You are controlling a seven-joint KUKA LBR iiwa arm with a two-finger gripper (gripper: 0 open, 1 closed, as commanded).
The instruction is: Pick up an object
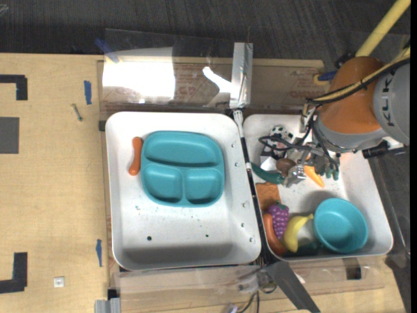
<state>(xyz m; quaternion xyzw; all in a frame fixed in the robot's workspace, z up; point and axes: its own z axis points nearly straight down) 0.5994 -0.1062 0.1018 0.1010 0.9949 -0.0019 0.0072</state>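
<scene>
Foreground, right bin (380, 204): a teal bowl (339, 223) sits beside a yellow banana (294, 232) and purple grapes (279, 218), near the bin's front wall. Behind these, the gripper (294, 168) hangs low over the bin's middle among small items, an orange carrot (315, 175) just right of it; whether it grasps anything cannot be told. Left bin (124, 220): a teal divided tray (182, 168) with an orange sausage (135, 156) along its left side, well apart from the gripper.

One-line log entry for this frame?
arm: over right white bin | end effector: low among small toys | teal bowl: untouched | teal divided tray: left bin
</scene>
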